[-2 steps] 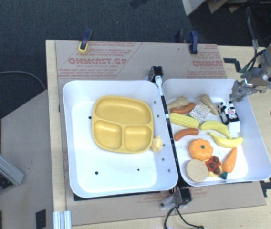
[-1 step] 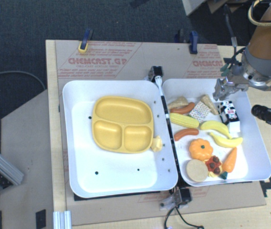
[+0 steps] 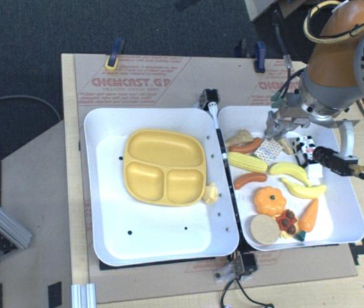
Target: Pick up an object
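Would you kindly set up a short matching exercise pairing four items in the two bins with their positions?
Things:
1. yellow divided plate
2. pumpkin
3. carrot
4. corn cob

Places:
A. right bin, near its left wall
B. left bin
C. right bin, toward the near right corner
D. right bin, middle, just left of the carrot

Pairs: 1-B, 2-D, 3-C, 4-A

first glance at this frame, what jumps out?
The yellow divided plate sits alone in the left bin. The right bin is crowded with toy food: corn, bananas, an orange pumpkin and a carrot. The claw hangs over that bin's far end.
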Motion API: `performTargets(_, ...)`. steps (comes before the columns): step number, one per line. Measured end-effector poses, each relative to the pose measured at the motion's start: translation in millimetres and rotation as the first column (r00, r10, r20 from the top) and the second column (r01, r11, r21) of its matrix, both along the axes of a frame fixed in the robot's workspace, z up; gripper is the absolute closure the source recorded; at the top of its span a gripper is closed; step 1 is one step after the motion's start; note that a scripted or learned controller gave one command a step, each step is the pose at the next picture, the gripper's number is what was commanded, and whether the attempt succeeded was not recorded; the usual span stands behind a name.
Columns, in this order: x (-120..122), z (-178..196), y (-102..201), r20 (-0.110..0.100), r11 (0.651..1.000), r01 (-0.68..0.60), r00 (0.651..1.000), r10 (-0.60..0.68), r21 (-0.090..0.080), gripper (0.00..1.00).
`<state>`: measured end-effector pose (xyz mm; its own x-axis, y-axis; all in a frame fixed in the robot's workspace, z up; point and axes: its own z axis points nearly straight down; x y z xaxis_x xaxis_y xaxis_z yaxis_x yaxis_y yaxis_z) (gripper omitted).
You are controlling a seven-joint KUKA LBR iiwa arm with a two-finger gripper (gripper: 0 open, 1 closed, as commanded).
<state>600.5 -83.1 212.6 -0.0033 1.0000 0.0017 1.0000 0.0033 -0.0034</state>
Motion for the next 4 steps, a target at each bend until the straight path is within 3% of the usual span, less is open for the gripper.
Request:
performTargets(1,-13,6,48,0.000,1.000,0.002,1.000,-0.002,-0.001,1.00)
performTargets(3,-6,21,149,0.006,1.000,0.001,1.000,-0.001,-0.001,1.00)
performTargets(4,-10,20,154,0.002,1.000,0.002,1.000,-0.002,-0.002,1.00)
